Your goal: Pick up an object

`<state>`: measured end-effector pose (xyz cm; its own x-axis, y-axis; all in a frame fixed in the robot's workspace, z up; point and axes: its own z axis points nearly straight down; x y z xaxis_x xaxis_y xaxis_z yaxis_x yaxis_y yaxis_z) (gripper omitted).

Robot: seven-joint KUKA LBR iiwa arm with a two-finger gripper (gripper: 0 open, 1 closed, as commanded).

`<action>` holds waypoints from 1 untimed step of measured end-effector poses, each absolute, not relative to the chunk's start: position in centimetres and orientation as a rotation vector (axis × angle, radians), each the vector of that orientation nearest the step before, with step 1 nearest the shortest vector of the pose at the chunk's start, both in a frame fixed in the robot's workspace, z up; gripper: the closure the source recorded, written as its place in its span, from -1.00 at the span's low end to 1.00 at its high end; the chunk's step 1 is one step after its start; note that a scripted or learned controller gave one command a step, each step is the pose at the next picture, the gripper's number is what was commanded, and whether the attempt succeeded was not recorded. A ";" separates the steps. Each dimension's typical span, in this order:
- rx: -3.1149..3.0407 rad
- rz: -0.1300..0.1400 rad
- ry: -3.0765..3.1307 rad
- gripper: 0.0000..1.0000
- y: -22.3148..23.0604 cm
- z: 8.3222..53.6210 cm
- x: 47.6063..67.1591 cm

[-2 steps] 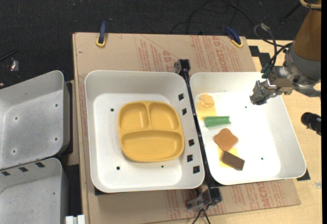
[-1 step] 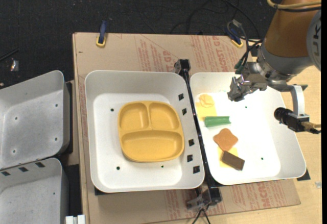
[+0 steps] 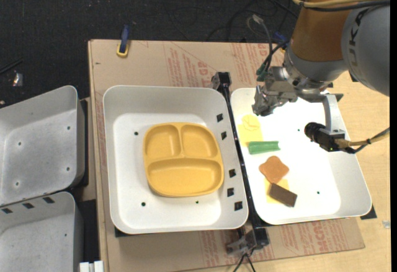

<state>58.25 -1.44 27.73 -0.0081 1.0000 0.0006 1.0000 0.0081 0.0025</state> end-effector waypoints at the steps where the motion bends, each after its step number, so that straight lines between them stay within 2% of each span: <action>1: 2.212 0.003 2.228 1.00 3.4 27.6 59.9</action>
<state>59.94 3.40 27.57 -0.0068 1.0000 -0.0002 1.0000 0.0068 0.0027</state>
